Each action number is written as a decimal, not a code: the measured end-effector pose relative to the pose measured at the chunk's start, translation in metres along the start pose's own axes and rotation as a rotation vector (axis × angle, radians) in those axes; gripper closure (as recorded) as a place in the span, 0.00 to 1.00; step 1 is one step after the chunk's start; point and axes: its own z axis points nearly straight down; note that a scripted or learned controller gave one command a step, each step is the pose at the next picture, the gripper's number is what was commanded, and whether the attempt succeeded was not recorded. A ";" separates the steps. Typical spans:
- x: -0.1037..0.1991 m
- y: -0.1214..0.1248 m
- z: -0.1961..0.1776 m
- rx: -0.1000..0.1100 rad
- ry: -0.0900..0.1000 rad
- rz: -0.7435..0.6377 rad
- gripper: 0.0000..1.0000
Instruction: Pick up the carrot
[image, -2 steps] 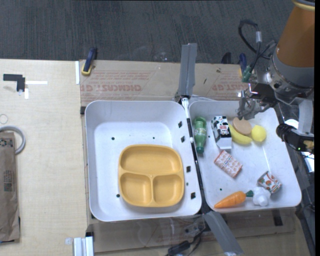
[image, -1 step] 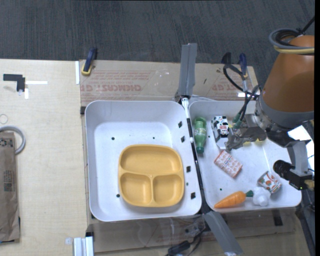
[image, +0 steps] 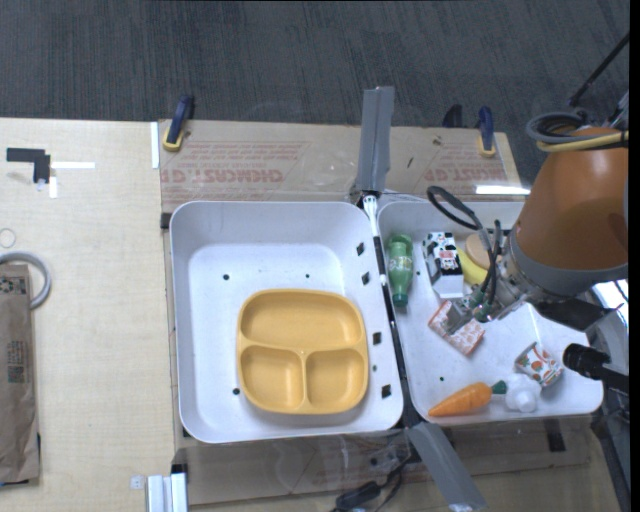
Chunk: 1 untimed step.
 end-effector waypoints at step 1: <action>-0.002 0.019 -0.118 -0.002 -0.003 0.243 1.00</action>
